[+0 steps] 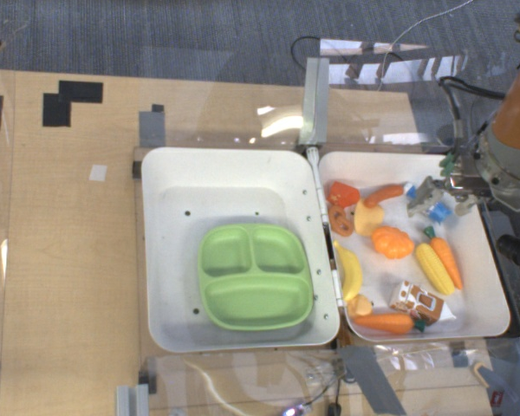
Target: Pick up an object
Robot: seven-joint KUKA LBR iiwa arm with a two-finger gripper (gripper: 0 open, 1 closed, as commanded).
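At the near edge of the right bin (pixel 499 312) lie a long orange carrot (pixel 383 323) and a small brown box (pixel 417 300) on a white paper. A little farther back, a yellow banana (pixel 351 271) lies along the bin's left wall. A yellow corn cob (pixel 434 268) and a second carrot (pixel 446 261) lie side by side near the right wall, both slanted, with their top ends pointing up toward the arm. Between them and the banana sits a round orange fruit (pixel 393 243).

Farther back is the gripper (pixel 435 199), low over the far right part of the bin. I cannot tell if the jaws are open or closed, or if anything is in them. Something small and blue (pixel 439 208) shows right at its tip.

The corn cob and the second carrot lie just in front of the jaws, toward the near side, so they look like the closest things to pick. Their long sides run toward the jaws.

The left bin (pixel 165 189) holds a green tray (pixel 256 276). Both bins sit on the table (pixel 61 258).
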